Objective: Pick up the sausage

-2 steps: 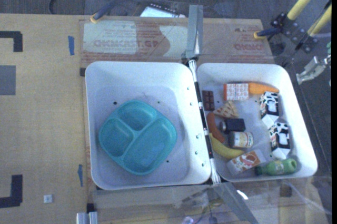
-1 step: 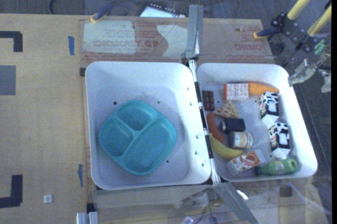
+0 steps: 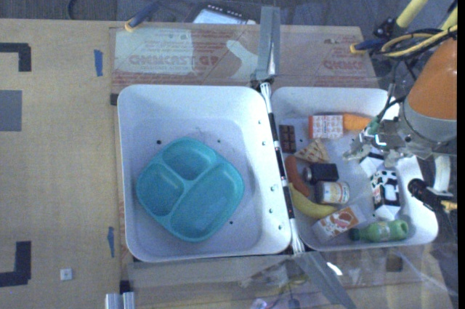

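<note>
The sausage (image 3: 292, 171) is a short reddish-brown piece lying near the left wall of the right bin (image 3: 425, 227). Its lower end touches a yellow banana (image 3: 308, 205), and a small black object (image 3: 322, 172) lies against its right side. My gripper (image 3: 369, 145) hangs over the right half of that bin, well to the right of the sausage and above a black-and-white carton (image 3: 385, 188). The grey wrist and orange band (image 3: 438, 82) rise behind it at the right edge. Nothing shows between the gripper and the sausage but other toys.
The right bin is crowded: an orange-and-white box (image 3: 326, 126), a carrot (image 3: 356, 121), a chocolate bar (image 3: 288, 138), a cracker (image 3: 314, 152), a small can (image 3: 333, 192), a red-and-white packet (image 3: 336, 222), and a green bottle (image 3: 379, 230). The left bin (image 3: 138, 111) holds a teal divided plate (image 3: 190, 188).
</note>
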You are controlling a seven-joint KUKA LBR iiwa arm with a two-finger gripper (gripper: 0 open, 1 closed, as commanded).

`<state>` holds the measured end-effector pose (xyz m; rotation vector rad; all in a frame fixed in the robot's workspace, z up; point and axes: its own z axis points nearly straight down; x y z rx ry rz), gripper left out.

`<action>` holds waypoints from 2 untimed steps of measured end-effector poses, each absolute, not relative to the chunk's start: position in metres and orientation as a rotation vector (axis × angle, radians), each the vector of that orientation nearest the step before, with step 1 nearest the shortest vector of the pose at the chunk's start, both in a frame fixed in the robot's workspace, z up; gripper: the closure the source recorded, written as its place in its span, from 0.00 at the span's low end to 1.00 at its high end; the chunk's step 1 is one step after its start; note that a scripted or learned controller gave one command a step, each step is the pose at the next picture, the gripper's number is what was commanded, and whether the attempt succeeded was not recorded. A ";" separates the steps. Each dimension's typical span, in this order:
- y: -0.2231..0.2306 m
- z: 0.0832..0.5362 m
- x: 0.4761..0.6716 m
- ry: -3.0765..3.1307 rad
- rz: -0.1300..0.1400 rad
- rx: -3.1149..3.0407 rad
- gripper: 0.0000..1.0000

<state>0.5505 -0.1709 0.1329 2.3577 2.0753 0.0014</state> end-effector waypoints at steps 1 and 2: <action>-0.113 0.086 0.567 1.522 0.007 2.747 0.00; -0.095 0.083 0.656 1.393 -0.047 2.840 0.00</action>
